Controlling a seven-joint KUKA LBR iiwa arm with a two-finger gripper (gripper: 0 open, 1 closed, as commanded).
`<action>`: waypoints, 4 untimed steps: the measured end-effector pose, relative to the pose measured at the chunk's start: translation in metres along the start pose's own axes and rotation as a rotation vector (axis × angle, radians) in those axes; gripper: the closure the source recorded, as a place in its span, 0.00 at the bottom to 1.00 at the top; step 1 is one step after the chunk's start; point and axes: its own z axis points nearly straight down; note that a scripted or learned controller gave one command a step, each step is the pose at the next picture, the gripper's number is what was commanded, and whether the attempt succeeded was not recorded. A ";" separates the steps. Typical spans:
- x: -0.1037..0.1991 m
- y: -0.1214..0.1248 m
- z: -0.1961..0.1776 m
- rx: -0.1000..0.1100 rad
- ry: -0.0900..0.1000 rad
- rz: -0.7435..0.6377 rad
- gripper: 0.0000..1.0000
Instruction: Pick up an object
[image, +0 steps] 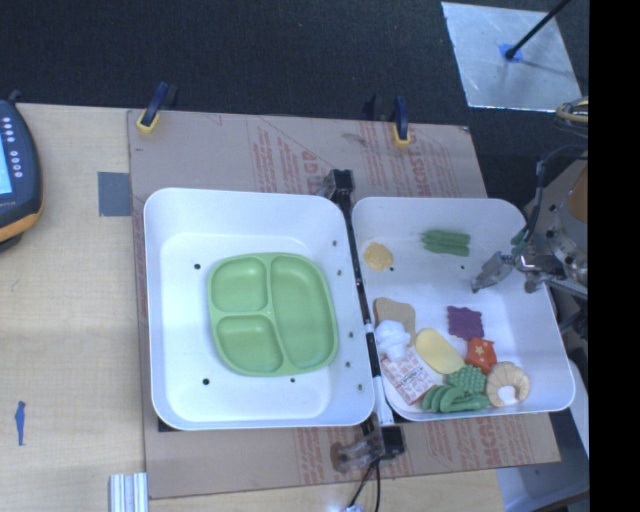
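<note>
Fingers of the gripper appear spread apart, with nothing visible between them, though they are small and somewhat blurred; the gripper hovers over the upper right part of the right bin, taken here as the landmark, reaching in across that bin's right wall; the grey wrist behind it sits just outside that wall.

Inside the right bin lie the objects to be picked; a green bean-like piece rests near the bin's top edge, to the left of the gripper and apart from it; a round yellow cookie sits in the bin's upper left area; a purple piece lies near the bin's middle, below the gripper; a tan slice lies against the bin's left side, with a white crumpled item touching it just below; a pale yellow oval sits lower, beside a red piece; along the bin's bottom edge crowd a printed packet, a green pea pod cluster and a shrimp-like curl.

Just left of the right bin stands the left bin, holding a green divided plate in its middle.
</note>
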 end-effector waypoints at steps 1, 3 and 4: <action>0.045 -0.036 0.028 0.006 0.005 -0.008 0.00; 0.016 -0.040 0.052 0.001 0.002 -0.008 1.00; 0.002 -0.008 -0.039 -0.011 -0.002 -0.007 1.00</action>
